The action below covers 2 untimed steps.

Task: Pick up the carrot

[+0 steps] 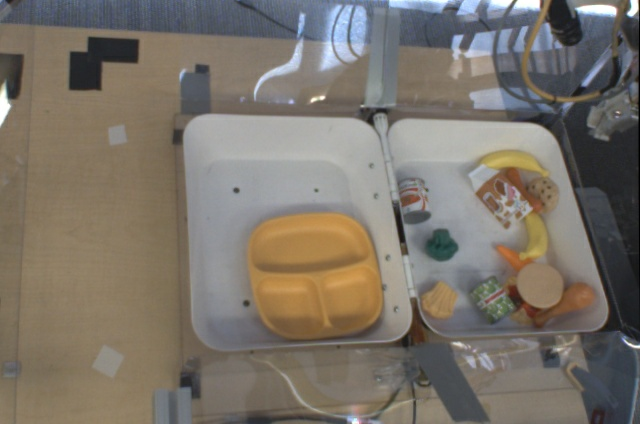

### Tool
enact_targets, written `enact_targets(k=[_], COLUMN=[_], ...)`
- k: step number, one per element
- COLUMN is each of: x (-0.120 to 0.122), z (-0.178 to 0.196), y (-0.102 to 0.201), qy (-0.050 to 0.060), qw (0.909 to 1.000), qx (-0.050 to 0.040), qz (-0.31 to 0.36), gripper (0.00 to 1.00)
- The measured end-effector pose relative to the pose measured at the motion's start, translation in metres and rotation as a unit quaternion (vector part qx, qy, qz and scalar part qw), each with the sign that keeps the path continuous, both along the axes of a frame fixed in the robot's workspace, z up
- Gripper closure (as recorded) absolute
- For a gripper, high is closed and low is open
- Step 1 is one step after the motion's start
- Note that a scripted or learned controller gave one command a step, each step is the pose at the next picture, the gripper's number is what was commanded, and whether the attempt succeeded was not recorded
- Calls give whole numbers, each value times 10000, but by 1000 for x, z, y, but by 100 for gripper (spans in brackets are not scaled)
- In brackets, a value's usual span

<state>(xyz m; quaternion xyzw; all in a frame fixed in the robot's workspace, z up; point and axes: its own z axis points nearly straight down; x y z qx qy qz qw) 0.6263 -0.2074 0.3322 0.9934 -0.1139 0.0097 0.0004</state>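
The carrot (509, 257) is a small bright orange piece in the right bin (455, 162), near its front right. Its tapered end points left, and its other end runs under a round tan disc (540, 284). A yellow banana (538, 234) lies just behind it. Pale arm parts and looped cables (612, 102) hang at the upper right, beyond the bin's far right corner and well away from the carrot.
Crowded round the carrot are a green box (492, 299), an orange-brown elongated piece (570, 300), a red-white packet (505, 197), a cookie (543, 192), a second banana (512, 159), a green toy (441, 244), a can (413, 200) and a tan piece (438, 299). The left bin (230, 172) holds a yellow divided plate (315, 274).
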Motion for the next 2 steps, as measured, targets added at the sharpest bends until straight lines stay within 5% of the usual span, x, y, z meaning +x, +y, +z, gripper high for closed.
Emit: enact_targets(k=[2], x=[-99], z=[-44], y=[0], qy=[65], qw=[9999], qx=[29], qz=[121], gripper=[100])
